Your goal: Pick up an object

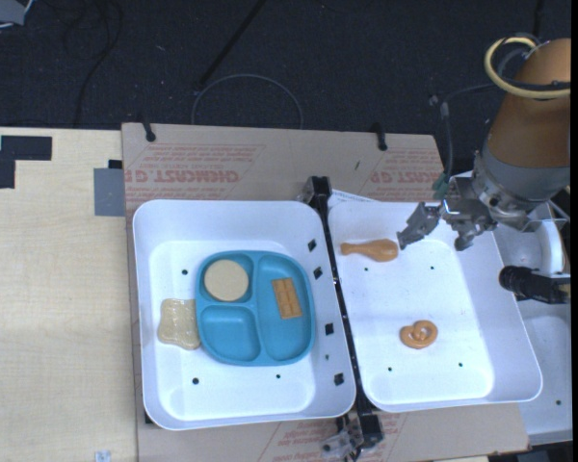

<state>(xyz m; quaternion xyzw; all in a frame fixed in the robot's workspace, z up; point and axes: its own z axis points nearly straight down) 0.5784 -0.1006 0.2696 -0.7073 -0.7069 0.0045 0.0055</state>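
In the right bin (501, 373) lie a tan drumstick-shaped piece (371, 249) near the far left and an orange pretzel-shaped piece (418, 335) near the middle. My gripper (437, 231) hangs over the bin's far edge, just right of the drumstick piece and apart from it. It is open, with nothing between its fingers (414, 227). The pretzel piece lies well in front of it.
The left bin (164, 393) holds a blue divided tray (241, 340) with a round tan disc (225, 280) and an orange cracker (287, 298) in its compartments. A pale toast-like piece (178, 323) lies against the tray's left side. A black divider (332, 296) runs between the bins.
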